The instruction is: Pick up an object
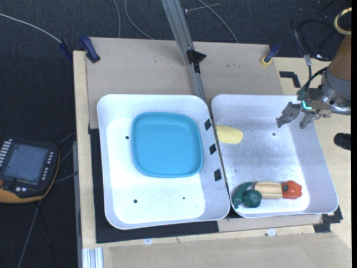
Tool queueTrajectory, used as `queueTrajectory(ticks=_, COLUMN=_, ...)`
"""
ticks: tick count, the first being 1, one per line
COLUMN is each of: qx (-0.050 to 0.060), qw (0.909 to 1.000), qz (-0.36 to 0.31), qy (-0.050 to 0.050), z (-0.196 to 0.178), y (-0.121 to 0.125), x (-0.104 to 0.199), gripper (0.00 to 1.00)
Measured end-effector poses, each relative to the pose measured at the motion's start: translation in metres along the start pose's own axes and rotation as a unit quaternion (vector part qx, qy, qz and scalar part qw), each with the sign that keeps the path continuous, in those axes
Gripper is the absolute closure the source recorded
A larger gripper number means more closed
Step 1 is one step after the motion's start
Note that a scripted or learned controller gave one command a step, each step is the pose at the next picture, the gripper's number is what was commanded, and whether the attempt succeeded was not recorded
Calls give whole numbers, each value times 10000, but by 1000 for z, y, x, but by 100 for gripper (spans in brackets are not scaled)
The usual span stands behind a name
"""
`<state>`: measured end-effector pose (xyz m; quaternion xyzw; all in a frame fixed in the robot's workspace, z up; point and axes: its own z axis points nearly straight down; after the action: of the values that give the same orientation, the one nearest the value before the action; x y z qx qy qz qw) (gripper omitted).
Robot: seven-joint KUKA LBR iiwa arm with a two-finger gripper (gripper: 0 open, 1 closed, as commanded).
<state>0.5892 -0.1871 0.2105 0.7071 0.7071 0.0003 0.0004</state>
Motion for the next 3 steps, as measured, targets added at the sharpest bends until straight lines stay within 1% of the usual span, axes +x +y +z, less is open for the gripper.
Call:
queueTrajectory(ticks=1, qx=1, qw=10000, qz=0, qy=0, z=0, y=0, x=0, gripper=0)
queueTrajectory(ticks=2, qx=21, qw=10000, qz=-1, qy=5, z=42, y=0, x=1, gripper=0)
queueTrajectory(ticks=3, qx=30, qw=10000, qz=-1, qy=7, z=105, y=-1, x=1, gripper=0)
